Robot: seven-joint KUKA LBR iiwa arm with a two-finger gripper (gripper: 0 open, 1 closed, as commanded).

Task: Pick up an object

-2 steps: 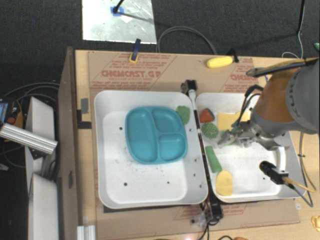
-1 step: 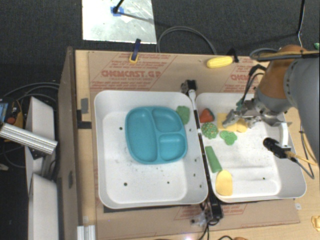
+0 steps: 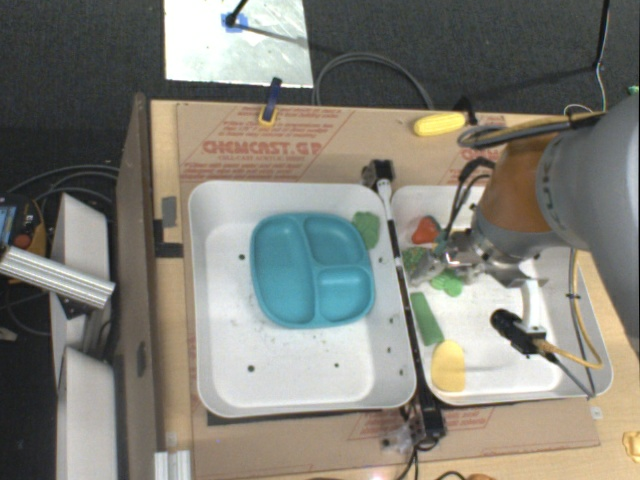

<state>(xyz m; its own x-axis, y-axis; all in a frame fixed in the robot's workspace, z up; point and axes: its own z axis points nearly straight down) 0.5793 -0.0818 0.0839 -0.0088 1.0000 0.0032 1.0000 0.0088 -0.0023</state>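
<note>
Over the right bin [image 3: 572, 383], the pincer [image 3: 428, 265] is hanging above green pieces [image 3: 446, 286]; its grip is unclear.

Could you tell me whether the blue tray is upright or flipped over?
Upright: the blue tray shows its three compartments facing up in the left bin.

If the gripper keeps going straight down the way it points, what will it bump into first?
Probably the small green pieces right under the gripper in the right bin, near the divider. Depth is hard to judge from above, so it might touch the bin floor beside them instead.
</note>
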